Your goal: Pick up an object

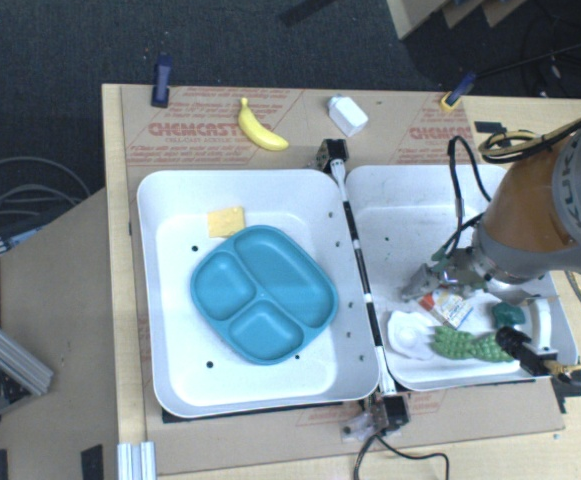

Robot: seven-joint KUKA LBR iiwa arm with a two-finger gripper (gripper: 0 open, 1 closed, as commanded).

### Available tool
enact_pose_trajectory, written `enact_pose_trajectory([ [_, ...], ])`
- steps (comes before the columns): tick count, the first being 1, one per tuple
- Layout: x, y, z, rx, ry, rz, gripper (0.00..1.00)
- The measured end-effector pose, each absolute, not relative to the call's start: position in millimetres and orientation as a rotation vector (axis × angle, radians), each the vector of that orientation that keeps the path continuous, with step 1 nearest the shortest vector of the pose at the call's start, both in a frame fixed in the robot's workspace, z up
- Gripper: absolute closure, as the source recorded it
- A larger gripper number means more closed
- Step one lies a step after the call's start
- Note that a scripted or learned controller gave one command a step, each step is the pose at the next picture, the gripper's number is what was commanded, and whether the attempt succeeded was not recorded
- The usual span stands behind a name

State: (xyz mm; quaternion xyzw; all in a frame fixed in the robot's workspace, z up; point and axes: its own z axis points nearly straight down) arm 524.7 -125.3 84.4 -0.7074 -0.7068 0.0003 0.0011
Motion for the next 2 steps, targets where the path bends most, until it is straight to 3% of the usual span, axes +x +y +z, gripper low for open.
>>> enact_pose_trajectory([
  [1,525.0,-125.2,94.2,-2.223,-2.22,0.0,1.0],
  [2,520.6,-59.2,200.9,-2.22,-2.224,-0.002,1.0],
])
